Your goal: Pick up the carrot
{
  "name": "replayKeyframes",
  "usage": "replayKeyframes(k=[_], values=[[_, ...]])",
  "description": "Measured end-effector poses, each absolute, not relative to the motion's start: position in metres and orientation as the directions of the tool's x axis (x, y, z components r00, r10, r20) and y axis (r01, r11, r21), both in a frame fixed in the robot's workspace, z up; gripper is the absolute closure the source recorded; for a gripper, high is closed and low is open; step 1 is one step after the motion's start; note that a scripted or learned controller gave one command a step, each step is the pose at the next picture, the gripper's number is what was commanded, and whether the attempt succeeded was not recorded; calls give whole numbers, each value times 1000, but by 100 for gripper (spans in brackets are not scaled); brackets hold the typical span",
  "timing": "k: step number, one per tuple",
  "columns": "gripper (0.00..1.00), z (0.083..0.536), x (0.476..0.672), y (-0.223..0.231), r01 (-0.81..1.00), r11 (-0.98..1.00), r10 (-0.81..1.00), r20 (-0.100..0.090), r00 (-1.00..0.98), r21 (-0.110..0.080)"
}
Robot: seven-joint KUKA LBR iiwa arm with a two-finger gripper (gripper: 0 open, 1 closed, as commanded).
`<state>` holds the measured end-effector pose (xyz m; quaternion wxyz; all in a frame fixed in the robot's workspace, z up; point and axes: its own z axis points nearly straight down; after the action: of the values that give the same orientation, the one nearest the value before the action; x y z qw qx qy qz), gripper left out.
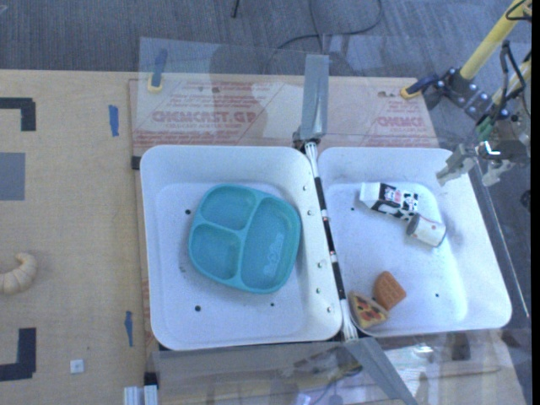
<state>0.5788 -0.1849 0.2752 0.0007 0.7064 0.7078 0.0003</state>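
surface: light wood, carries both bins; black corner marks and a grey square on its left part, strips of blue tape near the left bin.
clear sheet: lies flat behind the bins, red lettering on it, yellow clip at its left corner.
left bin: shallow, white, touches the right bin along the middle seam.
right bin: same kind, holds four small items.
plate: teal, three compartments, roughly centred in the left bin, lying flat.
arm: comes in at top right, black parts with a yellow bar above them.
end effector: over the far right edge of the right bin, well apart from every item. Cannot tell how far open it is. Nothing seen in its grip.
carton: white with black patches, on its side in the far half of the right bin.
white cup: tipped over, just beside the carton's right end.
croissant: on the bare surface at far left, outside both bins.
orange-brown piece: near front of the right bin, touching the pizza slice.
pizza slice: front left corner of the right bin.
carrot: cannot tell which item it is. The closest in colour is the orange-brown piece.
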Motion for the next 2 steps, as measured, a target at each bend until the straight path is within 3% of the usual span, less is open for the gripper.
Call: replayKeyframes(k=[1,2], values=[[0,208,533,-114,993,119,993,0,-119,1],[0,114,479,-101,918,397,918,1,-397,1]])
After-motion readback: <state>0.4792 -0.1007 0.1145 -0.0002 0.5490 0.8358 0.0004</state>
